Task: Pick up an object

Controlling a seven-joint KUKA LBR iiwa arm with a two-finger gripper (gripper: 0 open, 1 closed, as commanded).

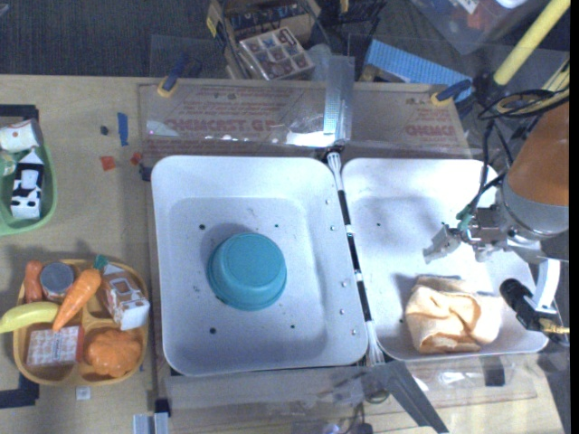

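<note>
Two white bins side by side on the desk. Left bin [181, 197]: one teal bowl [247, 270] upside down, about centre of the bin floor, slightly toward the near edge. Right bin [398, 197]: a crumpled yellow-orange cloth [450, 314] in the near right corner, touching the near wall.

Arm comes in from the right edge, orange band [547, 165] above the wrist. Gripper [445, 242] hovers over the right bin's middle, pointing left, just above and beside the cloth's far edge. Nothing visible between the fingers; whether they're wide or narrow, cannot tell, too blurred and small.

Left end of the desk: a yellow tray [23, 355] at the near left corner with toy food, including a carrot [77, 298], a banana [27, 316], a small milk carton [125, 298] and a can [57, 279]. A green dish [41, 208] further back on the left edge holds small white items. Clear plastic sheet [244, 116] lies along the far edge behind the bins.
</note>
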